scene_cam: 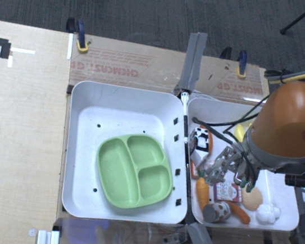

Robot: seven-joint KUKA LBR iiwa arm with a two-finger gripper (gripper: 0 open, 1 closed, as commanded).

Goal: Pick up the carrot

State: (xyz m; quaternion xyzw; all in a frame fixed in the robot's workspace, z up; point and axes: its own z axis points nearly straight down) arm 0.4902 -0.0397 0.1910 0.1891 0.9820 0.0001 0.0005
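Two shallow white bins sit side by side: the left bin (74, 152) and the right bin (286, 215). The left one holds one green divided plate (134, 170), which has three compartments. In the right bin lie two orange carrot-like pieces, one carrot (203, 192) near the bin's left wall and a second orange piece (239, 212) lower down. There is also one tan egg-shaped item (252, 200), one white lumpy item (267, 213), one small can (216, 211) and one small printed packet (226, 191). Two clamps, the left clamp (81, 40) and the right clamp (241, 63), hold the cardboard sheet at the bench's far edge. One arm with one gripper (223, 163) reaches over the right bin
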